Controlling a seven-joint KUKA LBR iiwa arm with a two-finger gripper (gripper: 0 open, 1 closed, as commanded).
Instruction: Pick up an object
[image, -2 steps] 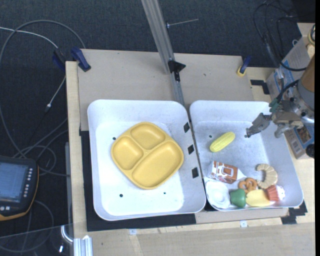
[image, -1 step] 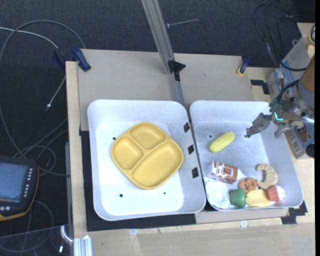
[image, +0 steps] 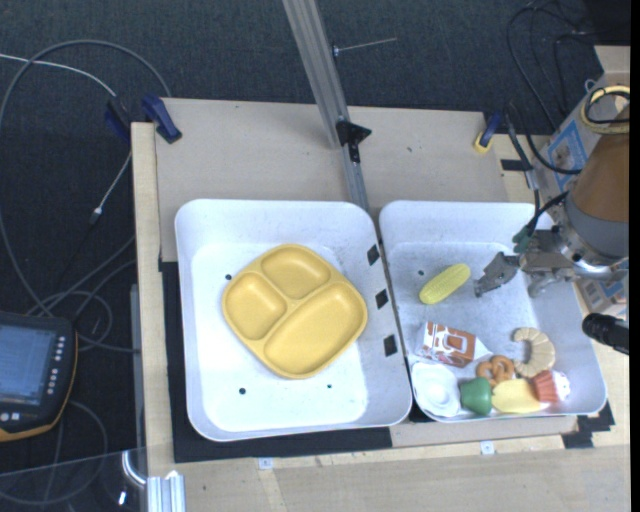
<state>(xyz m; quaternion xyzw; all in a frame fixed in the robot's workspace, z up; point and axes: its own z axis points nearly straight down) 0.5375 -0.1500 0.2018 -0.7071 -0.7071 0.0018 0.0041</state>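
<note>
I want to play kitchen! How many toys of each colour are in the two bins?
Yellow: 3, the plate, the corn, the lemon
White: 2, the carton, the egg
Brown: 2, the croissant, the pretzel
Green: 1, the pepper
Red: 1, the strawberry
Total: 9

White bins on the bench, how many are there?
2. The left white bin holds a yellow divided plate; the right white bin holds the toy food. None seem hidden.
</note>
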